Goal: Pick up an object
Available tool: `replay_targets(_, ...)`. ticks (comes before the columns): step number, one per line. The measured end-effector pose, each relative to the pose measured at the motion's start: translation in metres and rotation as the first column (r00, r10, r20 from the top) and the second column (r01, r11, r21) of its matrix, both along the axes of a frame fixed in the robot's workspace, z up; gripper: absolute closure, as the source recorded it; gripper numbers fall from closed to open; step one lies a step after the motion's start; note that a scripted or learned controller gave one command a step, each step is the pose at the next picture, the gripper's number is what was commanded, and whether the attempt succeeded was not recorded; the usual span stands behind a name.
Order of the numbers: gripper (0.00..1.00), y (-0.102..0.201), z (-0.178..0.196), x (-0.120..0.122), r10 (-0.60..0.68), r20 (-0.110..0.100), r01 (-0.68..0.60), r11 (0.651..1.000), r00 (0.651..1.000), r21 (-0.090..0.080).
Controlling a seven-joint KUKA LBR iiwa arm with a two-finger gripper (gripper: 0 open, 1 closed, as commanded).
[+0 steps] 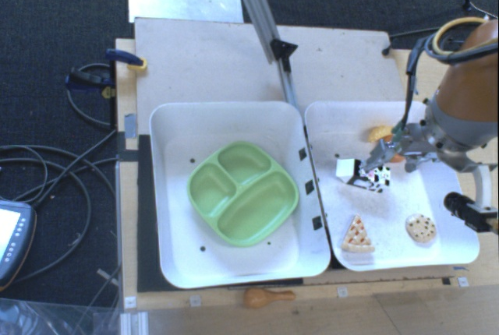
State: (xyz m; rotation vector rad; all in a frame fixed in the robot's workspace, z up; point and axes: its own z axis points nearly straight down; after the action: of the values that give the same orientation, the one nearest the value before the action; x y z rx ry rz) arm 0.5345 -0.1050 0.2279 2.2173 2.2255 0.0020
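The pincer hangs low over the right-hand shallow white plastic bin, with the small black-and-white blocky object just beneath and slightly left of its tip. That object, white at its left end and speckled black-and-white at its right, lies with its long axis running roughly left to right, near the middle of the right bin. Whether the pincer stands wide or narrow I cannot tell; its tip merges with the object's dark patches. The coming move seems to turn on a short drop onto this object. Taking it as landmark: a small orange rounded piece sits just behind it, a waffle-patterned triangular wedge lies nearer the front, a round spotted biscuit front-right, and a green divided plastic tray rests well left in the other bin.
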Motion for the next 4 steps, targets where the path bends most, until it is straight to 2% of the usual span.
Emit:
replay_targets(1, 0.0, 0.0, 0.0, 0.0, -0.002, 0.001, 0.002, 1.0, 1.0, 0.0)
replay_targets(3, 0.0, 0.005, -0.107, -0.012, -0.004, -0.005, 0.004, 1.0, 1.0, 0.001)
replay_targets(4, 0.0, 0.006, -0.139, -0.013, -0.005, -0.004, 0.005, 1.0, 1.0, 0.0)
